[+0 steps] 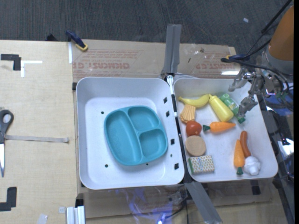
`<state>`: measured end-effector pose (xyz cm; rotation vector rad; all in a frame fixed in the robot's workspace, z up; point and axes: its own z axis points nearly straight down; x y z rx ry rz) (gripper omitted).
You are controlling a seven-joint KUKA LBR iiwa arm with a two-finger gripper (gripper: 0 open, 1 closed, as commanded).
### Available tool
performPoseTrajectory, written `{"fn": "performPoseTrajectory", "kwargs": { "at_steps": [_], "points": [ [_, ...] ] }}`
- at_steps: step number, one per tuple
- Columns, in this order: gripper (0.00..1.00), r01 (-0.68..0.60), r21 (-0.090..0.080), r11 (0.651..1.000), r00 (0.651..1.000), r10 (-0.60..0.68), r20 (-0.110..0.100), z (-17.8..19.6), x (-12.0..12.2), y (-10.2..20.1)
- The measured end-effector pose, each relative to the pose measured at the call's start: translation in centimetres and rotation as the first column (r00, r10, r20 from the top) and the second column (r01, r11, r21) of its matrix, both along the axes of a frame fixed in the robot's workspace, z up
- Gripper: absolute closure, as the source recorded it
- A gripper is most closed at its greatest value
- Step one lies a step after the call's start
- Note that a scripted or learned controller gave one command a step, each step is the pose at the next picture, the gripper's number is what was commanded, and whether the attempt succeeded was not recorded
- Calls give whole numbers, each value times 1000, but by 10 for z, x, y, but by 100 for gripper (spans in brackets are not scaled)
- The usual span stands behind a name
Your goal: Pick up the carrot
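Note:
An orange carrot (223, 126) with a green top lies flat in the middle of the right bin (267, 139), pointing right. A second orange carrot (238, 155) lies near that bin's front right, next to a red sausage (245, 143). My gripper (242, 94) hangs over the bin's far right part, above and to the right of the first carrot. It is open, with nothing between its fingers. Its lower finger (246, 104) is close to a green item (231, 101).
The right bin also holds a banana (195, 100), a yellow bottle (220, 108), corn (188, 112), a tomato (193, 128), a round cookie (195, 146), a cracker (202, 164) and a white bulb (252, 165). A blue divided plate (135, 135) lies in the left bin (88, 125).

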<state>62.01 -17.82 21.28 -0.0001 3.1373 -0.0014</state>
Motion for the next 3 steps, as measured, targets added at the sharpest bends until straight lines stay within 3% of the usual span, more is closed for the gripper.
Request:
{"fn": "performPoseTrajectory", "kwargs": {
  "at_steps": [1,2,3],
  "points": [
    [0,-41,-5,999,999,41,24,-93,-1,3],
    [0,118,0,993,993,-118,1,-119,-61,5],
    [0,604,2,797,797,-604,-2,-120,-85,-7]
  ]
}}
